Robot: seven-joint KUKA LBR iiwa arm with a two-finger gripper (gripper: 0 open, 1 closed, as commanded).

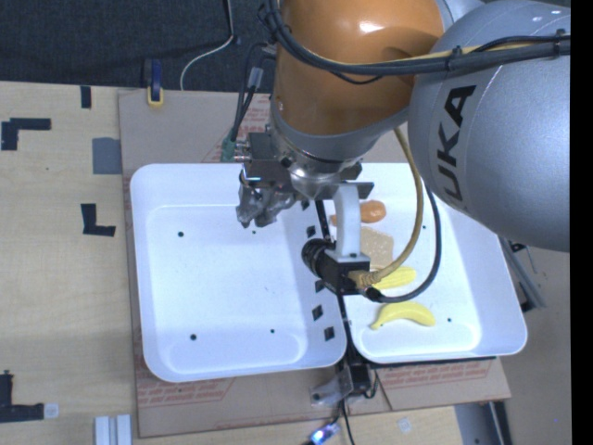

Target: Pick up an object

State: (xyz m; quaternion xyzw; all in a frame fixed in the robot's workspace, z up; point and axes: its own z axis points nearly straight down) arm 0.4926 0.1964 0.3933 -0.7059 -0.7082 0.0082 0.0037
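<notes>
Yellow banana (404, 315) lies nearest the camera in the right bin (482, 341), close to that bin's front wall. Just behind the banana lies a second yellow piece (398, 277), and behind that a tan block (375, 245) and an orange ball (372, 212), all partly hidden by the arm's hardware. To the left of the banana, across the ridge where the bins meet, sits the left bin (222, 341) on the wooden desk (56, 276). The gripper (257, 204) hangs over the back of the left bin, well apart from the banana and up-left of it, pointing down. Whether its fingers are spread or pressed together I cannot tell. Above it the orange band (352, 44) and grey arm (491, 109) reach in from the right.
</notes>
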